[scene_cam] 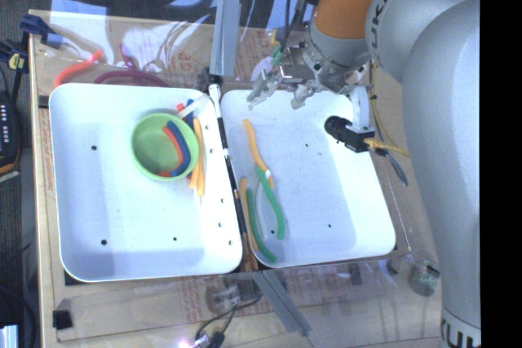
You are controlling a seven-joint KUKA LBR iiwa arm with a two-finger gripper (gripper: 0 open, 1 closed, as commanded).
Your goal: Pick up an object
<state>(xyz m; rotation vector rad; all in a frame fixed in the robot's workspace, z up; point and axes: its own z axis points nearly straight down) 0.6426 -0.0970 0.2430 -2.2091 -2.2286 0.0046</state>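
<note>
- Green-handled pliers [269,204] — slim, curved, rubbery-looking grips — lie low in the right bin [359,208], lower centre of frame, beside an orange strip [254,147].
- Gripper [281,94] hovers at that bin's upper rim, fingers spread, holding nothing.
- Approach step, I judge; next comes a descent onto the pliers.
- Left bin [98,208] holds a glossy green bowl [163,147].

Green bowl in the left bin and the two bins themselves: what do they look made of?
Green bowl: probably plastic, with a uniform bright colour, a smooth, slightly glossy surface and a thin rim. Left bin and right bin: likely moulded plastic, matte white with rounded corners and soft shading, though coated metal cannot be ruled out.
</note>
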